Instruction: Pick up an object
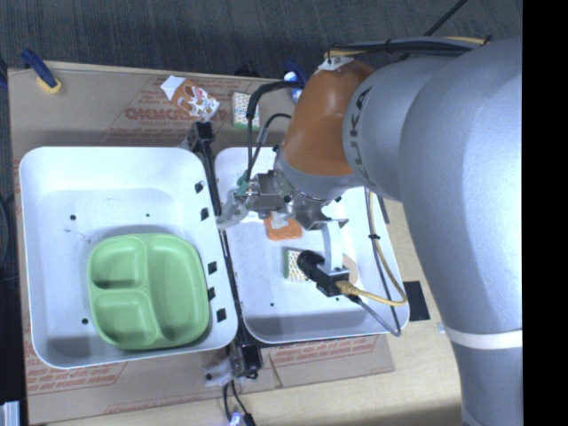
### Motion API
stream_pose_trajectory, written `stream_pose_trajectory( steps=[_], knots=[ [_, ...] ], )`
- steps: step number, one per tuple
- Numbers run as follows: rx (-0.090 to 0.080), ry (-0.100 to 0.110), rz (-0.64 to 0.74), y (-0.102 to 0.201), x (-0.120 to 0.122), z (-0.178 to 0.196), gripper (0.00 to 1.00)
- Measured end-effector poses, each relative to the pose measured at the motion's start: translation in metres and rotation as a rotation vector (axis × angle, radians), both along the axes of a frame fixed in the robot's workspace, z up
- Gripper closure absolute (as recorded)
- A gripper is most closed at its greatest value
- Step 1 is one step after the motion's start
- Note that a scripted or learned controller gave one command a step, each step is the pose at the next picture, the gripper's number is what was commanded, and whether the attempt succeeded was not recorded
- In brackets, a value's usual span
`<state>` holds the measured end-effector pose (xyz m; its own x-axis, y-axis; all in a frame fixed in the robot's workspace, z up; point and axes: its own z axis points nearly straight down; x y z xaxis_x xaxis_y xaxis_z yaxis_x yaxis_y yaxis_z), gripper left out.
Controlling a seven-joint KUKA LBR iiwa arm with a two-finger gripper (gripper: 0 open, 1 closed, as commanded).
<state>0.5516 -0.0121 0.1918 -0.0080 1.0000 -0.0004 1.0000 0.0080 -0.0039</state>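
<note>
1. Arm (417, 149) fills the right side & hangs over the right bin (266, 322), so we judge it's working a pick there.
2. Left bin (35, 238), well left of gripper, holds a green divided tray (146, 288).
3. Gripper (266, 198) sits low by the bins' shared wall; we can't tell its state.
4. Likely target: orange item (284, 230), just below-right of gripper; nothing seen held.
5. Small green-white packet (294, 264), further below.

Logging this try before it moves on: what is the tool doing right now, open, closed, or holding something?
Tool: cannot be told. It is low in the right bin, right by the orange item.
</note>
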Motion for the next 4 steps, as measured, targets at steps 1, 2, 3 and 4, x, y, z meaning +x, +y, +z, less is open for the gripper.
stream_pose_trajectory(
  steps=[1, 2, 3, 4],
  knots=[
    [0.000, -0.003, -0.005, -0.073, 0.012, 0.013, 0.00],
    [0.002, -0.004, 0.001, 0.059, 0.027, 0.090, 0.00],
    [-0.001, 0.002, -0.002, 0.019, 0.002, 0.004, 0.00],
    [-0.001, -0.003, -0.005, -0.065, 0.074, 0.000, 0.00]
  ],
)
